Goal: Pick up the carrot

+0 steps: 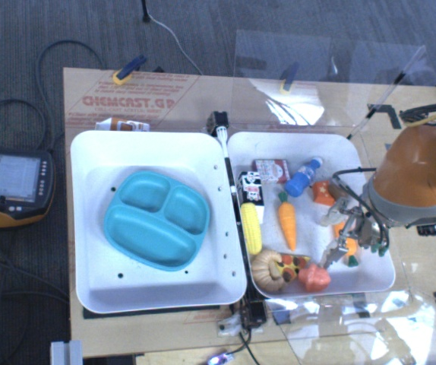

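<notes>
The carrot [287, 223] is an orange cone with a green top. It lies in the middle of the right bin [370, 284], tip pointing toward the front. My gripper [341, 254] hangs over the right part of the same bin, about a hand's width to the right of the carrot and apart from it. The gripper looks open, with nothing between its fingers. A small orange piece [340, 229] shows just beside the gripper's body.
Around the carrot lie a yellow corn cob [251, 228], a blue bottle [303, 177], a red-and-white box [271, 171], a black-and-white carton [251, 187], a tan bread toy [267, 272] and a red fruit [314, 277]. The left bin [89, 280] holds a blue divided plate [157, 217].
</notes>
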Tool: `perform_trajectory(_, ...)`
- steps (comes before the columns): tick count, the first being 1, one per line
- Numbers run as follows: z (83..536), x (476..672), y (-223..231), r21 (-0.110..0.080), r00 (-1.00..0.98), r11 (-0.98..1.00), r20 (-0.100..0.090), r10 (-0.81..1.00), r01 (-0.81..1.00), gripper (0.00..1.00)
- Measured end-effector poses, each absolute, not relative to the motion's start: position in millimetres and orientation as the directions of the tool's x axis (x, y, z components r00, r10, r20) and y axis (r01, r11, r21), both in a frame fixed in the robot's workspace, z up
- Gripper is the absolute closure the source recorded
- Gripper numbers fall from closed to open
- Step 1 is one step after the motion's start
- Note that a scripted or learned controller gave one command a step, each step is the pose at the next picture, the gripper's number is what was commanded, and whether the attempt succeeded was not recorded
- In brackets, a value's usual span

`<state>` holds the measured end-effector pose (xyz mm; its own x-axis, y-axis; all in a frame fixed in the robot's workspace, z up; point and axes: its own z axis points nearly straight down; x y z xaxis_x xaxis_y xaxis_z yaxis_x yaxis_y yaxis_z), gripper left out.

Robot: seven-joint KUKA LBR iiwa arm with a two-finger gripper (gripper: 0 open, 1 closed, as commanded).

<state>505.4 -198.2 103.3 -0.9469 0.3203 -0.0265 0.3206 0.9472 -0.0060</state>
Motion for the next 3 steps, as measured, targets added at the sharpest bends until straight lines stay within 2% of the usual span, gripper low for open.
perform_trajectory(1,113.2,507.1,-198.2,-0.008,-0.947,0.948,-0.031,0.319,0.320,1.00)
perform_trajectory(2,112.7,506.8,-198.2,-0.009,-0.947,0.948,-0.030,0.319,0.319,0.00)
perform_trajectory(3,91.0,514.7,-190.8,0.000,-0.858,0.858,-0.009,0.514,0.514,0.00)
